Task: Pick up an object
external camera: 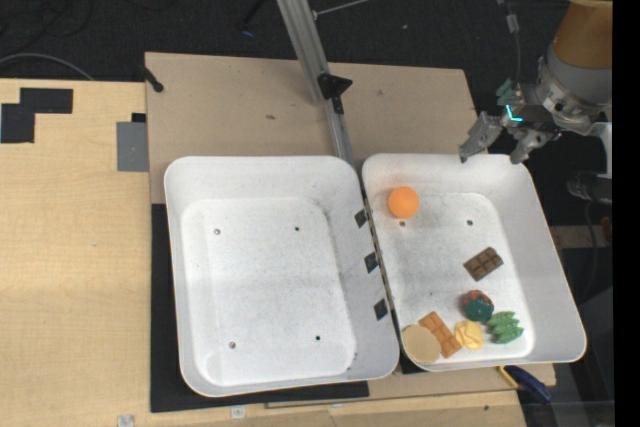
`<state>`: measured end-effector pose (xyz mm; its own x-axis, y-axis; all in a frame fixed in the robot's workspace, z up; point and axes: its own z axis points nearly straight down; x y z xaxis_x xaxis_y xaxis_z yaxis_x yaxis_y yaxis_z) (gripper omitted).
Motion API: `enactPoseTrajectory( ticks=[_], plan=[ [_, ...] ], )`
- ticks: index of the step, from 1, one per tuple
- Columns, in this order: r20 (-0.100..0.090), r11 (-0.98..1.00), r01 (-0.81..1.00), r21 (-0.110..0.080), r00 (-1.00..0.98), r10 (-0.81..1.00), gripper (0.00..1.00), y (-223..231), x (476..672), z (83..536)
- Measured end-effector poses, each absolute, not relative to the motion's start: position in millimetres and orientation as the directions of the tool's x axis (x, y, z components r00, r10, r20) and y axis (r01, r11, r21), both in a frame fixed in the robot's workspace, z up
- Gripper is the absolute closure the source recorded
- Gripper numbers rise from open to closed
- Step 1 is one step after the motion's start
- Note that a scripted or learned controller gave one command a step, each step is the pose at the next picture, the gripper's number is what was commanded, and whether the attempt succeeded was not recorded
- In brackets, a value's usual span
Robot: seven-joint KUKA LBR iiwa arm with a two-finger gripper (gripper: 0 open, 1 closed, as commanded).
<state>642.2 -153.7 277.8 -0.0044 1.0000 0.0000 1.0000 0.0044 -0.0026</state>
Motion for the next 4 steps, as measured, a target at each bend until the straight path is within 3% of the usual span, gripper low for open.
enactPoseTrajectory(
  ticks=[3,4],
  plan=[
    [0.002,-0.001,1.000,-0.008,0.001,1.000,0.00,-159,619.9,124],
    [0.001,-0.004,1.000,-0.003,0.004,1.000,1.00,-161,621.2,137]
  ],
)
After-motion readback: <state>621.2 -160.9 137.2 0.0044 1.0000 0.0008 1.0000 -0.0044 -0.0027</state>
